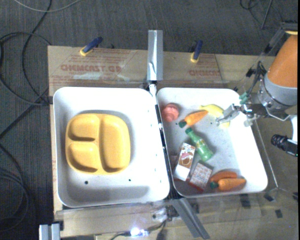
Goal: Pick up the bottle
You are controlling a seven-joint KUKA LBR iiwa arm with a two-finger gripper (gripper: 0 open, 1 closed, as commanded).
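From above, the right bin (257, 154) holds one green bottle (200, 145) lying mid-bin, two carrots, two cartons, one pink ball and one banana. The left bin (59, 134) holds one yellow tray (98, 143). The gripper (229, 115) hovers spread over the banana (213, 109).

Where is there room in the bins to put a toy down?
The left bin has bare floor below the yellow tray. The right bin is crowded; one bare patch lies between the green bottle and its right wall.
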